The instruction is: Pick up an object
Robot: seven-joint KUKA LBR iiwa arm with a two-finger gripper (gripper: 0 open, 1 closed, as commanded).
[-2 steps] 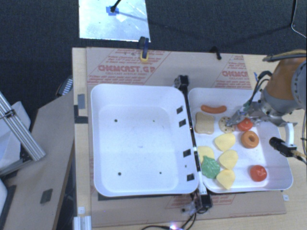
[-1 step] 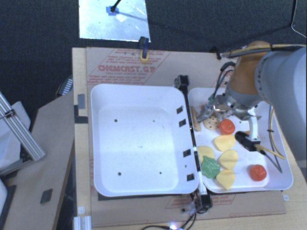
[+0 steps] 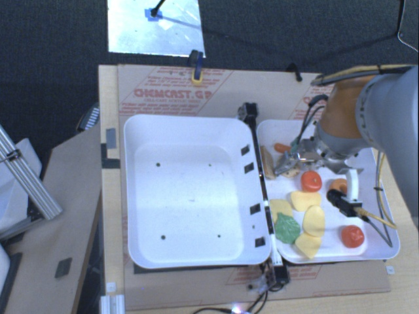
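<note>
Gripper [image 3: 286, 165] low in right bin [image 3: 383, 205], near its left wall; finger state cannot be told, possibly over a tan piece. Red ball [image 3: 311, 180] just beside, near bin centre.

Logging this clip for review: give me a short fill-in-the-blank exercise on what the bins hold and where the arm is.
1. All the loose objects lie in the ____ bin of the camera view.
2. The green object lies near the divider, touching pieces coloured ____.
3. The tool hangs over the ____ part of that bin, by an orange piece.
4. The round red object sits near that bin's ____ right corner.

Missing words: right; yellow; upper left; lower
</note>
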